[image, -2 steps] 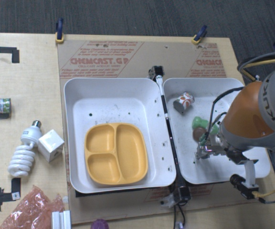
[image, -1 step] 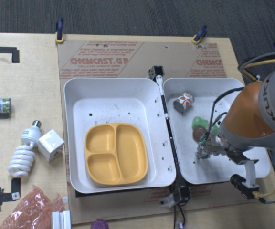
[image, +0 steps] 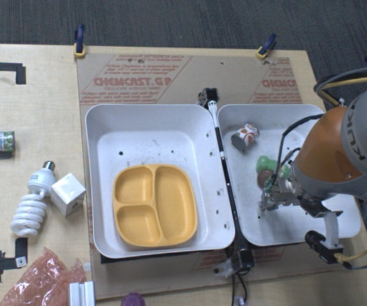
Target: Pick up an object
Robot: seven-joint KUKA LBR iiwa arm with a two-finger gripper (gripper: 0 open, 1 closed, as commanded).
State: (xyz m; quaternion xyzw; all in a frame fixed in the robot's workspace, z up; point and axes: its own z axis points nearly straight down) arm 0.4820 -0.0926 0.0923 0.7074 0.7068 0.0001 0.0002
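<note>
Gripper lowered into the right bin, beside a green object; whether it is released or clenched cannot be told. A small orange-and-white object lies near the bin's far wall. Left bin holds a yellow divided plate.

Grey arm; orange band; black and yellow cables.
</note>
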